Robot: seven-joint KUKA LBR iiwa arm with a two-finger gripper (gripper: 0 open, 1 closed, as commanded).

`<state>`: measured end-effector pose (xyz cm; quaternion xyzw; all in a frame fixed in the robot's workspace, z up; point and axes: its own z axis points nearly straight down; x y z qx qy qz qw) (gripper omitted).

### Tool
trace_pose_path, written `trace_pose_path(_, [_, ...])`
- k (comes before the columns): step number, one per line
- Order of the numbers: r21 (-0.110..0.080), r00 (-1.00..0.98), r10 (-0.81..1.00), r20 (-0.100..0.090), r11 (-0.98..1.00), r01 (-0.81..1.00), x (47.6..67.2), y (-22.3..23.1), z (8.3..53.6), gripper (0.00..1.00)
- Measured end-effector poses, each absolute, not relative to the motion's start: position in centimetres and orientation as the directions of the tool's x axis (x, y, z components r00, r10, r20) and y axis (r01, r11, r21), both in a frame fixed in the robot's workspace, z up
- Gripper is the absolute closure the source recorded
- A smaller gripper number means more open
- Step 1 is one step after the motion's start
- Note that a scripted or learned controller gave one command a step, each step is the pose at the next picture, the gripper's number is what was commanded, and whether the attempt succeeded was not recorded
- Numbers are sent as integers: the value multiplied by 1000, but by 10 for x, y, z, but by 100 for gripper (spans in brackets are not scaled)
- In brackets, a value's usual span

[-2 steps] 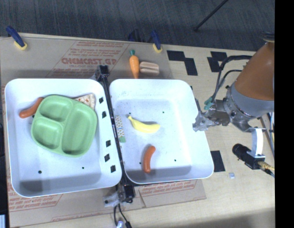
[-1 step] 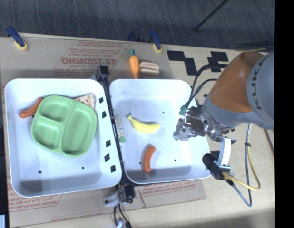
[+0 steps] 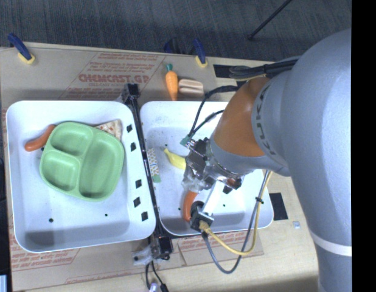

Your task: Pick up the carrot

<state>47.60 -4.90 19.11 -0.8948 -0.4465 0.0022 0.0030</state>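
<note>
A small orange carrot (image 3: 171, 84) with a green top lies on the cardboard just behind the two bins, next to a tan block (image 3: 191, 88). A second orange piece (image 3: 187, 207) lies near the front of the right bin (image 3: 261, 215), partly hidden by the gripper. The gripper (image 3: 198, 193) hangs low over the right bin, directly above and touching or almost touching that orange piece. A yellow banana (image 3: 174, 159) lies just left of the gripper.
The left bin (image 3: 30, 224) holds a green divided plate (image 3: 83, 160), an orange sausage (image 3: 37, 140) and a flat pizza-like slice (image 3: 112, 127). A black divider with clips (image 3: 141, 163) runs between the bins. Yellow and black cables (image 3: 236, 248) trail from the wrist over the front rim.
</note>
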Motion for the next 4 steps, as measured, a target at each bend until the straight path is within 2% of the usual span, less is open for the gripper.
trace_pose_path(1, [-3, 701, 714, -1, -701, 714, 477, -78, 317, 100])
trace_pose_path(2, [-3, 581, 814, 0, -581, 814, 476, -120, 347, 100])
trace_pose_path(3, [-8, 694, 720, -2, -694, 720, 475, -56, 214, 100])
trace_pose_path(4, [-4, 597, 802, -1, -597, 802, 526, -101, 279, 100])
